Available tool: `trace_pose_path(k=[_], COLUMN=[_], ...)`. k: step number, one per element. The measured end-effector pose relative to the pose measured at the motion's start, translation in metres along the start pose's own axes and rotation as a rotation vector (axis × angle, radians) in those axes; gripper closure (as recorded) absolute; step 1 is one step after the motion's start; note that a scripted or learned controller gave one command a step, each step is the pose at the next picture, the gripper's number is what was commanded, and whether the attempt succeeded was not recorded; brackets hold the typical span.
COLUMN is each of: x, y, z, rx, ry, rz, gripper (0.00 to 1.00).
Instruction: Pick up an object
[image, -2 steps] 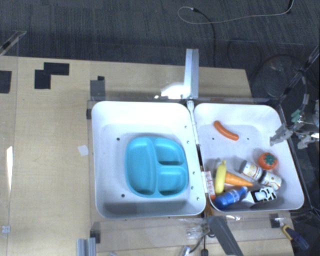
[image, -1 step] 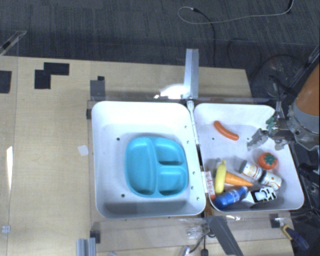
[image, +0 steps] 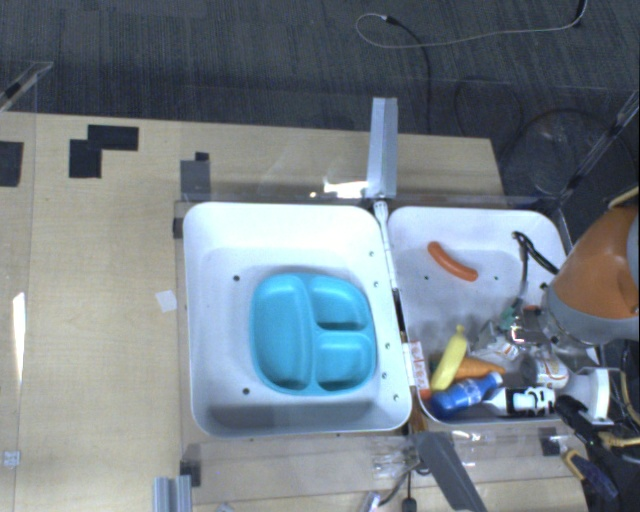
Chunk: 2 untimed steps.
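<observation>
We see 2 white bins (image: 290, 225) on a pale wood-grain bench (image: 90, 330). A light blue divided tray (image: 313, 332) lies in 1; the other holds an orange sausage (image: 452, 261), a yellow banana (image: 449, 359) and a blue bottle (image: 462, 395). The arm (image: 600, 275) is orange and grey.

The arm (image: 600, 275) is cut by the right edge. It covers the right bin's (image: 470, 225) near right corner, and the pincer (image: 520, 335) is too blurred to read.
</observation>
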<state>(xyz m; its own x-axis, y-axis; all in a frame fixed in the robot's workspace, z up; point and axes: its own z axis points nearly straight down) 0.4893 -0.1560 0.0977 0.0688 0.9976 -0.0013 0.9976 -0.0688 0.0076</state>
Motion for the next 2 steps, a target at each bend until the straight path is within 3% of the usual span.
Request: trace_pose_path(k=[1, 2], x=[0.000, 0.076], y=[0.002, 0.005], z=[-0.011, -0.115], rx=[-0.005, 0.001], ry=[-0.001, 0.001], rz=[-0.001, -0.051], gripper=[1.00, 1.00])
